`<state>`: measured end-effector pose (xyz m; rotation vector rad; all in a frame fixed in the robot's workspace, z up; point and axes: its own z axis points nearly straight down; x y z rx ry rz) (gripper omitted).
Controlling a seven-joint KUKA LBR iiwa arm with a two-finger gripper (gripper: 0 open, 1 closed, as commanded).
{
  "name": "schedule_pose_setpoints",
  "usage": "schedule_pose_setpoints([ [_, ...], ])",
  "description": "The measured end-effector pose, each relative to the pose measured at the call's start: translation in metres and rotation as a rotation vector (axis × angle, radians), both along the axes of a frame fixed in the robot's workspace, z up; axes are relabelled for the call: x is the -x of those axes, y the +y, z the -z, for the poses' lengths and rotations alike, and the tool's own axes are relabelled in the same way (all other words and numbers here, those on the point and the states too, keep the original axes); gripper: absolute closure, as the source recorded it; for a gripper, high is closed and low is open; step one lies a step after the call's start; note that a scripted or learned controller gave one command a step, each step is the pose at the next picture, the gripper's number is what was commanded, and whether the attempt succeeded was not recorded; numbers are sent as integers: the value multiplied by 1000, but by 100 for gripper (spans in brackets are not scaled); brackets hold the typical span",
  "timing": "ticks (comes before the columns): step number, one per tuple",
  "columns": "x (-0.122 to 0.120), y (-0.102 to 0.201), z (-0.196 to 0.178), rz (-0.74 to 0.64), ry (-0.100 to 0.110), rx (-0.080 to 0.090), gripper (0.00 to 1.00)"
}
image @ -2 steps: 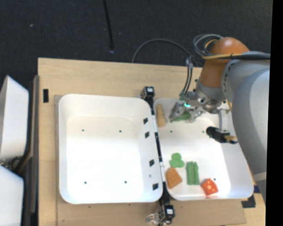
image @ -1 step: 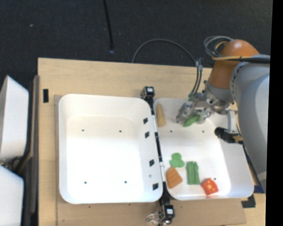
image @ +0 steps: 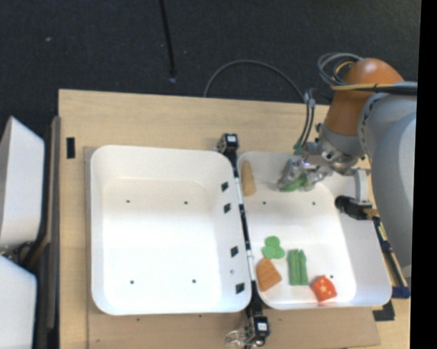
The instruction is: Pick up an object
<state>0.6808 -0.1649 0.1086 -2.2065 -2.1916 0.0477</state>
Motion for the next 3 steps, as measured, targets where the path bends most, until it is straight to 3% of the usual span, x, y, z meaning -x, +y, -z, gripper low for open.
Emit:
schedule_pose_setpoints([
  [1, -2, 108, -100, -18, -54, -2, 100],
  [2, 67, 47, -27, -1, -36, 3, 100],
  [3, 9, 17, 11, -9, -31, 0, 100],
])
